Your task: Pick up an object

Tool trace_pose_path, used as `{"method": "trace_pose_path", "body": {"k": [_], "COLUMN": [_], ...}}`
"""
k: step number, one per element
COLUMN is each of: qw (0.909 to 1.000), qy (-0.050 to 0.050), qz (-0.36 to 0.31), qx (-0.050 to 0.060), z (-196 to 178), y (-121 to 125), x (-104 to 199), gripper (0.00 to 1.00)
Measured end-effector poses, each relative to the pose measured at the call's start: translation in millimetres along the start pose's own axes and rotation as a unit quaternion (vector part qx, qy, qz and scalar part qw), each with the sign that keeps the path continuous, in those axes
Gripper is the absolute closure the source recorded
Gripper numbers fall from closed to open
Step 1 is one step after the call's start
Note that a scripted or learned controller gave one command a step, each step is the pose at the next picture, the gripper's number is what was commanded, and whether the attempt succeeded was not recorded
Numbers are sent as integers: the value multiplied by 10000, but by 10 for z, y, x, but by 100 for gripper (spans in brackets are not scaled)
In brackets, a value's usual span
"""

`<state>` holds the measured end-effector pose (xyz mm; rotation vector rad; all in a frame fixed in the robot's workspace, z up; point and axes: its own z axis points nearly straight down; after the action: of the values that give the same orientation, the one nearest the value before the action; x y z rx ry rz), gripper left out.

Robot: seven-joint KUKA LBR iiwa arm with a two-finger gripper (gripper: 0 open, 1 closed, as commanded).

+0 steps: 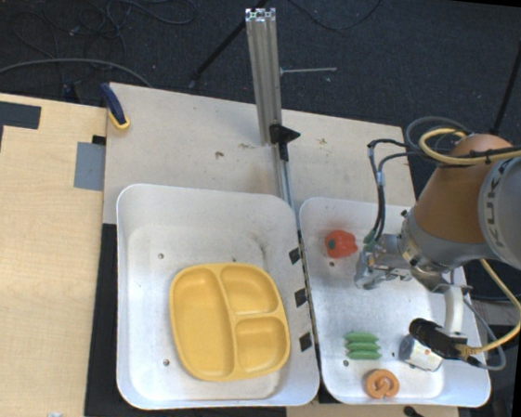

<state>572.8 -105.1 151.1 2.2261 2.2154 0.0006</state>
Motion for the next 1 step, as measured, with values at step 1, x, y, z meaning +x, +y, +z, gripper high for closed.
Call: {"method": "trace_pose_path", "body": {"k": [1], "qw": [10000], "qy": [-5], "qz": [1], "qx": [-12], "z": [-534], "y": [42], "x": [-111], "gripper": [100]}}
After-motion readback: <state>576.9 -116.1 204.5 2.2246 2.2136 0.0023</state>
